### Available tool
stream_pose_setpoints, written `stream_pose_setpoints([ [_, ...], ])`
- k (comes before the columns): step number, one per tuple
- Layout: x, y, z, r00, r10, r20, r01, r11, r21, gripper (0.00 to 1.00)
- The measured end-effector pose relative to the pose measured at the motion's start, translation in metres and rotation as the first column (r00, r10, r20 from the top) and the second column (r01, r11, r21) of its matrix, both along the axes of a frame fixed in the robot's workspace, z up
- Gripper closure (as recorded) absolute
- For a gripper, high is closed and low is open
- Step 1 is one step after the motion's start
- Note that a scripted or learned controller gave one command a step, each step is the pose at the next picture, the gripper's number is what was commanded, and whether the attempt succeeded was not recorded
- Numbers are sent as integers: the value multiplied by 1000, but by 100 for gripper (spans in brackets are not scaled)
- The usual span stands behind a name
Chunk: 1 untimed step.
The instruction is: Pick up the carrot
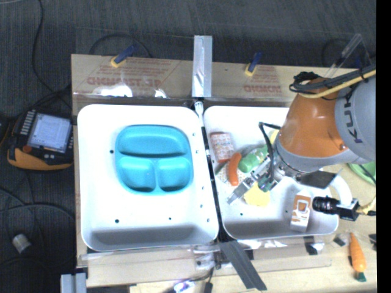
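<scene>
The claw (242, 192) hangs low in the right bin (317, 227), over a yellow piece (259, 197); I cannot tell how far open it is or whether it has hold of anything. The carrot (233, 168) lies just left of it, beside a green thing (252, 160) and a packet (222, 143). A small box (300, 211) sits nearer right. The left bin (98, 224) holds a blue tray (154, 157).

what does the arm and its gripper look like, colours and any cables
The arm is grey with a broad orange band above the wrist, and part of a dark letter shows on the grey shell. Black and yellow cables loop over its top. The gripper is small, dark and metallic, with thin wires along it.
</scene>
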State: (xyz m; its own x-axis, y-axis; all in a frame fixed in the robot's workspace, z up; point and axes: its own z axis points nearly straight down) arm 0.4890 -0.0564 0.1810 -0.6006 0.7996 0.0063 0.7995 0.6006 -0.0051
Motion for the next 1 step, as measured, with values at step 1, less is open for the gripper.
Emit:
stream_pose_setpoints([
  [1, 22, -48, -93, 998, 68, 12, -68, 998, -1, 0],
])
